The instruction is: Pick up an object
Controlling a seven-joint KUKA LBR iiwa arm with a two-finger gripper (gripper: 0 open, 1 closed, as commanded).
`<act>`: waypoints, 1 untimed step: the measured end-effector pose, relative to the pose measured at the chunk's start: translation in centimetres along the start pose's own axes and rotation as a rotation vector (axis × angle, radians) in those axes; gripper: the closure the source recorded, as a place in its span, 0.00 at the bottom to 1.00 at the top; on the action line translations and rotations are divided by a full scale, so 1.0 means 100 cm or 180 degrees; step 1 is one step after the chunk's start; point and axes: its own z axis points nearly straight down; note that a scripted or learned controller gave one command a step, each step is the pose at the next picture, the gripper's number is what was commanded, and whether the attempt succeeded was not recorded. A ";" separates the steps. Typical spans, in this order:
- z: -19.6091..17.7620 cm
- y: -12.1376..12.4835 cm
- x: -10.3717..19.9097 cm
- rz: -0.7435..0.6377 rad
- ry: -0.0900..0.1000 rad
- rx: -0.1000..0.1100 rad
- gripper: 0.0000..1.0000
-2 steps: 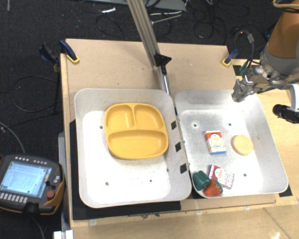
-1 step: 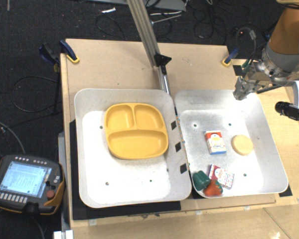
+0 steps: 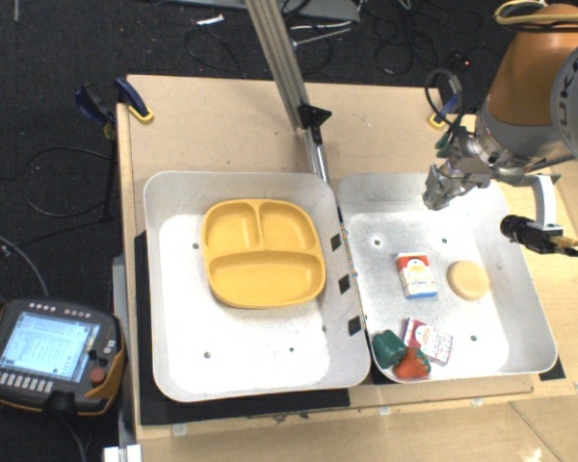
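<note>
- Camera view: the gripper [image 3: 439,192] hangs over the far part of the right bin [image 3: 385,221], above bare white floor, with nothing seen between it and the bin. Whether it is open or closed I cannot tell from this slant.
- The pick looks not yet begun: every candidate lies on the bin floor, well apart from the gripper.
- Nearest is a small carton [image 3: 418,276], boxy, with a red top and printed white face; just beside it a tan disc [image 3: 468,280], smooth and rounded.
- At the near edge a green and red toy [image 3: 401,354] touches a flat printed packet [image 3: 433,342].
- The left bin [image 3: 173,335] holds a yellow divided plate [image 3: 264,253], glossy plastic, three compartments.
- The table [image 3: 212,123] is plain pale board.
</note>
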 end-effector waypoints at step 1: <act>-0.012 -0.025 0.051 -0.0004 0.0002 -0.0005 1.00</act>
